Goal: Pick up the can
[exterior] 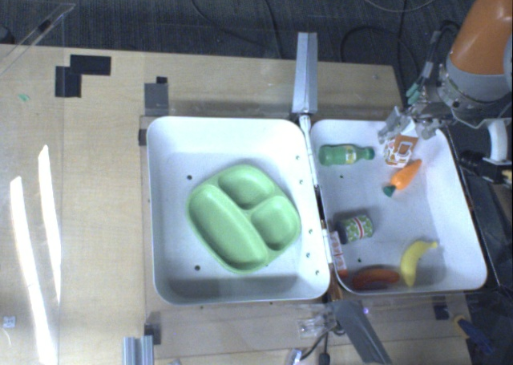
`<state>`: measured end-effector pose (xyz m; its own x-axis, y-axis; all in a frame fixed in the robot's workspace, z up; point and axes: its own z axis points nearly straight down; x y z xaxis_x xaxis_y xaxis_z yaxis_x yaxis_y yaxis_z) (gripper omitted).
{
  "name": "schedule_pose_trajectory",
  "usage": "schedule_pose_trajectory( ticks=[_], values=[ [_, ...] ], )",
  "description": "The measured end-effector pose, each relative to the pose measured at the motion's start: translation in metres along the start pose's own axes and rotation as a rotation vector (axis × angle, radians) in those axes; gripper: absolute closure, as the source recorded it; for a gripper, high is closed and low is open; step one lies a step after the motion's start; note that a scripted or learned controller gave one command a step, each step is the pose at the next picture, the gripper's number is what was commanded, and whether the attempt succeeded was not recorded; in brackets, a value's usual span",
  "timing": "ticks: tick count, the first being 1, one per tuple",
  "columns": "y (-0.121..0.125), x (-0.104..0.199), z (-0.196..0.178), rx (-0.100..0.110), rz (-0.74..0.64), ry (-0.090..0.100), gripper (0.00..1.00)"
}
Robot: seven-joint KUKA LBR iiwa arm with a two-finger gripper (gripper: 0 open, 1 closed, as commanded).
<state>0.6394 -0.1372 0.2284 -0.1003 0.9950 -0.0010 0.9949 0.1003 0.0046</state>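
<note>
We see the can [355, 227] lying in the right bin [449, 195], toward six o'clock from the green bottle [345, 154]; the gripper [409, 127] hangs at the bin's one o'clock corner, its grip impossible to judge

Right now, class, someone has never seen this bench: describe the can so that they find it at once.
Start at the right bin, the one without the green tray. Near its left wall, below the green bottle, lies the can on its side. It alone is short, dark and cylindrical, with a red-and-green label.
</note>
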Motion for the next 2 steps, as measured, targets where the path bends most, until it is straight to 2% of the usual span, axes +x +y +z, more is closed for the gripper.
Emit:
schedule_pose_trajectory(
  ticks=[1, 2],
  values=[
    [-0.062, 0.048, 0.042, 0.004, 0.051, 0.001, 0.0],
    [-0.087, 0.062, 0.132, 0.005, 0.211, 0.001, 0.0]
  ],
)
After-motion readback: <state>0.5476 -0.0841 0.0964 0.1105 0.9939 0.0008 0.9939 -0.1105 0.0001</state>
